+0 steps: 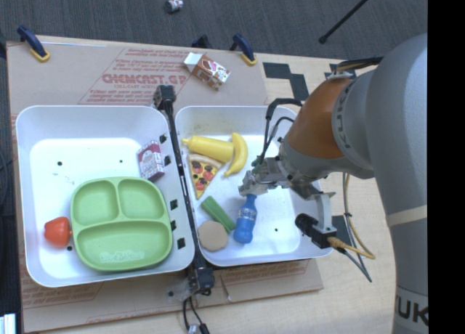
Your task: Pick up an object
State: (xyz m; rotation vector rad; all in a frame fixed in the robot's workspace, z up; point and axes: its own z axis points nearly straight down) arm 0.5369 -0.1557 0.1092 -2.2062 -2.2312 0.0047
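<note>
Cardboard [87, 86] under bins, "CHEMCAST GP"

1. A small blue bottle [245, 224] lies in the right bin [280, 249], tilted, its top toward the tool [254, 186] just above it.
2. Its lower end rests near the bin's front, beside a green block [217, 211] and a tan round disc [213, 236].
</note>
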